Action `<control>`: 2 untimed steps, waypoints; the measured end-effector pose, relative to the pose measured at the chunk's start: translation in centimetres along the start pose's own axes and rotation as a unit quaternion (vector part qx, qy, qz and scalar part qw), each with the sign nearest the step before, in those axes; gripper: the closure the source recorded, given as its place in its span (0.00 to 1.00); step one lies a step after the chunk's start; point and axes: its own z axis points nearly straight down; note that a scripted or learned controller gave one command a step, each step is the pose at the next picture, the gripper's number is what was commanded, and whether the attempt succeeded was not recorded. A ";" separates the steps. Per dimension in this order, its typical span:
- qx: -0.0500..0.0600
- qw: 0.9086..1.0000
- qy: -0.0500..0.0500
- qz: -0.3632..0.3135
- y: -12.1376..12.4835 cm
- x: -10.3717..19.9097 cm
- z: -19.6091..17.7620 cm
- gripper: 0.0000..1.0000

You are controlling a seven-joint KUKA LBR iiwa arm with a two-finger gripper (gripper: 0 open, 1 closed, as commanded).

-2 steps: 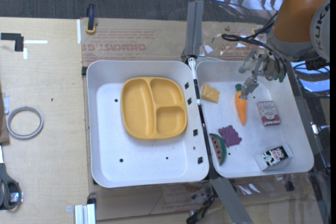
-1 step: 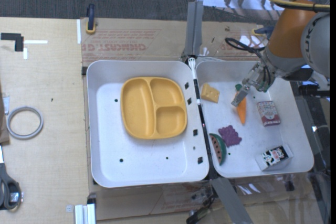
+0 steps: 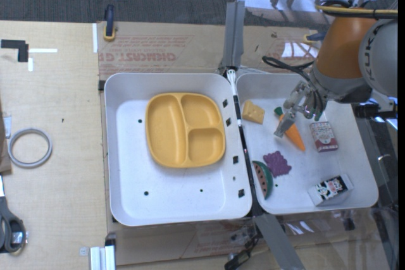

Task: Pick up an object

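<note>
We judge the carrot (image 3: 293,135) light, rigid, best gripped mid-body; the pincer (image 3: 288,124) poised above it looks open.

My gripper (image 3: 292,118) is covering the carrot's (image 3: 295,136) top end. The frame's right edge is cutting off my arm (image 3: 354,54). Lettering on the red carton (image 3: 323,136) is reading too small to make out. Scissors (image 3: 11,232) are running off the left edge.

Single fixed camera above bench, looking down at slant, mid-distance; both shallow white plastic bins (image 3: 120,155) in frame; grey orange-banded arm (image 3: 354,47) enters from right.
</note>
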 end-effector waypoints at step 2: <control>0.000 1.000 -0.005 -0.003 0.2 -0.2 -2.1 1.00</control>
